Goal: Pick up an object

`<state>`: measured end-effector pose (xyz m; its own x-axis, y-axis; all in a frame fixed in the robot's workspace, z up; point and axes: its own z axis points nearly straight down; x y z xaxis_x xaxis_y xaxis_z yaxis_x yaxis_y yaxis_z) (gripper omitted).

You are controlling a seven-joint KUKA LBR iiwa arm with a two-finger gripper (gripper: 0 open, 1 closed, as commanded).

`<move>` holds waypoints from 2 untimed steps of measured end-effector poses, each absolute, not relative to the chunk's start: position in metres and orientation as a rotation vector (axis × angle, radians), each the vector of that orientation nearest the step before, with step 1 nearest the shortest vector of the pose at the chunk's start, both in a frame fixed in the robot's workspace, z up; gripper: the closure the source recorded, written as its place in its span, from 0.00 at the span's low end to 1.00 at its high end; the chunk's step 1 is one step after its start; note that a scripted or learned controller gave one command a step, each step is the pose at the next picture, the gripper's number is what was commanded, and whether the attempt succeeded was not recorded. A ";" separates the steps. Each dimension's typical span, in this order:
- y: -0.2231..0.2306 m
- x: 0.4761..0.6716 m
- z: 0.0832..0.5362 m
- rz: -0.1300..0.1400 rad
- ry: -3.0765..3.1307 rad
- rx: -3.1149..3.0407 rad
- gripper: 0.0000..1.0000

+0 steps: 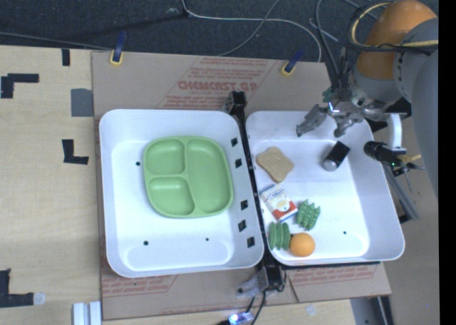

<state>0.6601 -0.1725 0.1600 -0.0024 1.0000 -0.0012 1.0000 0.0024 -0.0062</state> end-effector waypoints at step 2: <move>-0.172 0.659 0.085 0.004 -2.226 -2.220 0.00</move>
<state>0.6587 -0.1725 0.0851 -0.0027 1.0000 -0.0039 1.0000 0.0027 0.0000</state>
